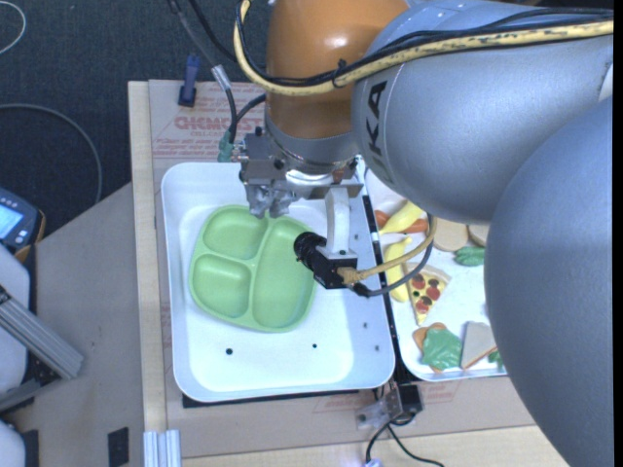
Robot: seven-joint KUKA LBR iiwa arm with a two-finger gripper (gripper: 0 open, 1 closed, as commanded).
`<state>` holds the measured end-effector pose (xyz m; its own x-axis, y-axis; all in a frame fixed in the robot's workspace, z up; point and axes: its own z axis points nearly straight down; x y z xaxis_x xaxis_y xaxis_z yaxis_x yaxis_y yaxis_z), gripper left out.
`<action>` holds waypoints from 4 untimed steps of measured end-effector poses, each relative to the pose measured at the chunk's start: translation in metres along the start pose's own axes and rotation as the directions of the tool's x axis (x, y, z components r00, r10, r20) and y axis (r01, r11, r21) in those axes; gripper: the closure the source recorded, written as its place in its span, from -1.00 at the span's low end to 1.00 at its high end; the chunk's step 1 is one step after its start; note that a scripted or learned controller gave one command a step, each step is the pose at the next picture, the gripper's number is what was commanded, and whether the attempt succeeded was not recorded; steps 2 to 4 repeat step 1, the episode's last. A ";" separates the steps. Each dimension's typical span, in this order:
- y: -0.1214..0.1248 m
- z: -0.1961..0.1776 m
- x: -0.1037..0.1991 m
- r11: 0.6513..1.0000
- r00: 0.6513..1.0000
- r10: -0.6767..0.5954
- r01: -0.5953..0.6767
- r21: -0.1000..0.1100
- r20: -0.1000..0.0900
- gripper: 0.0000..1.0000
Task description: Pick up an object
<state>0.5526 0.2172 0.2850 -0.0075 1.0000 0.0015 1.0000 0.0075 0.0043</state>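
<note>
Overhead, a slanted view looks down on a bench carrying two shallow white bins side by side. A large grey arm [506, 115] with an orange band [326, 42] reaches in from the right and covers much of the upper right of the scene. Yellow and black cables [292, 71] loop around the orange band.

The gripper [268, 202] hangs below the band, over the far edge of the left bin [282, 368]. It sits right at the far rim of a green plate [248, 270]; whether it touches the rim cannot be told. Whether the gripper is spread or closed cannot be told, and nothing is seen held in it.

The green plate is a divided dish with three compartments. It lies flat in the left bin, toward the far side, with bare white floor on its near side. A small black device [321, 261] on the arm hangs over the plate's right edge.

The right bin [414, 368] is partly hidden by the arm. It holds toy food: a yellow banana-like piece [401, 217], a pizza slice [426, 290], a green leafy piece [443, 348] and a tan wedge [477, 343] near the front.

A blue clip [188, 81] lies on the bench at the far left corner.
</note>
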 end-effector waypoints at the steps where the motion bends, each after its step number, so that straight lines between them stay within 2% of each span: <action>1: -0.055 -0.005 -0.067 1.000 1.000 0.013 -0.013 0.011 0.003 1.00; 4: -0.055 -0.005 -0.067 1.000 1.000 0.013 -0.013 0.011 0.003 1.00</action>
